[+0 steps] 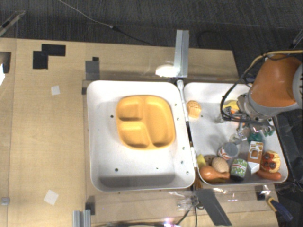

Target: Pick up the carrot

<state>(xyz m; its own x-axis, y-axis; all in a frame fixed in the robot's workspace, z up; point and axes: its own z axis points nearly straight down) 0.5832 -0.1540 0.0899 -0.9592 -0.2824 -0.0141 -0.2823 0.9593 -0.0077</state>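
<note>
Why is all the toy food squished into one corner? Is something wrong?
Nothing looks broken or spilled. The toys are just heaped along the near edge of the right bin, while one bun-like piece sits alone up top. The yellow tray lies flat in the left bin.

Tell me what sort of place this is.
Probably a robot lab's pick-and-place test bench: a wooden bench bearing two white bins, a grey arm with an orange band over toy food, and loose cables on dark carpet.

A pale wooden bench (52, 141) is carrying two shallow white bins side by side, the left bin (102, 174) and right bin (208, 126) touching, while black patches (47, 55) are lying near its far-left corner.
</note>
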